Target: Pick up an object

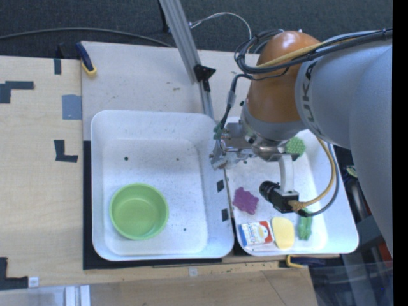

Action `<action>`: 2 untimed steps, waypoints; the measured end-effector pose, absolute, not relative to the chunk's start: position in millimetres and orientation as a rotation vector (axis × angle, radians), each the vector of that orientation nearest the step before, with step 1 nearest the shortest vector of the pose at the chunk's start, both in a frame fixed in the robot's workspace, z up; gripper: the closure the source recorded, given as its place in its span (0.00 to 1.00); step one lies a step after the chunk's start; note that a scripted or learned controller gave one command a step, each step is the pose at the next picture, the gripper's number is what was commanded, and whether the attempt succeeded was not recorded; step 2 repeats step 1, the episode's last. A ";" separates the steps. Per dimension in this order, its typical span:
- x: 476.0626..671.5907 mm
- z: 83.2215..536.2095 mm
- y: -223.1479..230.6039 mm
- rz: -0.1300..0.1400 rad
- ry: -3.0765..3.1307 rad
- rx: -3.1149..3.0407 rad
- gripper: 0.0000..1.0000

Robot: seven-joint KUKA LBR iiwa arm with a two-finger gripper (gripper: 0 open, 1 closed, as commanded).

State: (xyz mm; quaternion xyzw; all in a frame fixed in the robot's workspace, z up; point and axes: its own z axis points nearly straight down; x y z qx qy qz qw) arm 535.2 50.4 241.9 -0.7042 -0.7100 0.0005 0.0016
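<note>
1. The gripper (223,153) is seen low over the near-left part of the right bin (341,231), close beside the rims where the two bins meet.
2. Whether anything is pinched by the gripper cannot be told; its tip is largely hidden beneath the wrist.
3. A purple object (245,200) is seen lying just below and slightly right of the gripper, apart from it.
4. Further below, a red-and-white packet (255,233) and a yellow object (284,233) are placed side by side at the bin's front edge.
5. A green object (304,227) is set just right of the yellow one, and another green piece (295,146) is seen to the gripper's right, partly behind the arm.
6. A green bowl (139,211) is found in the left bin (127,132), well left of and below the gripper.
</note>
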 end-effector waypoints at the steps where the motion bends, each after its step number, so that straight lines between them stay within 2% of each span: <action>1: 540.5 224.3 99.6 0.004 -2.226 -2.212 1.00; 2: 540.5 224.3 99.6 0.004 -2.226 -2.212 1.00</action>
